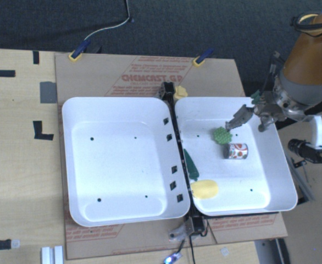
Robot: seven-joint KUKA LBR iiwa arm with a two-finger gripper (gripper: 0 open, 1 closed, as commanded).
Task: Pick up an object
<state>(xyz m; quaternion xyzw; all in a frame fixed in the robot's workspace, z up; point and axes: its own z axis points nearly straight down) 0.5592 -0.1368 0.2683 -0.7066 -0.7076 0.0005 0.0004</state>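
Observation:
The right bin (271, 202) holds a small bright green bumpy object (222, 135), a little red-and-white can (238, 151) lying on its side just below it, a dark green strip (191, 165) along the left wall, and a pale yellow lump (205, 189) near the front. My gripper (250, 120) hangs over the bin's upper right part, above and to the right of the green object. It is open, one finger (237, 119) reaching toward the green object, and nothing sits between the fingers.
The left bin (73, 147) lies beside the right one, with a black divider strip (173, 147) between them. Both rest on a cardboard sheet (144, 76). A small yellow item (181, 92) sits at the divider's far end. Arm hardware (306, 150) stands at the right.

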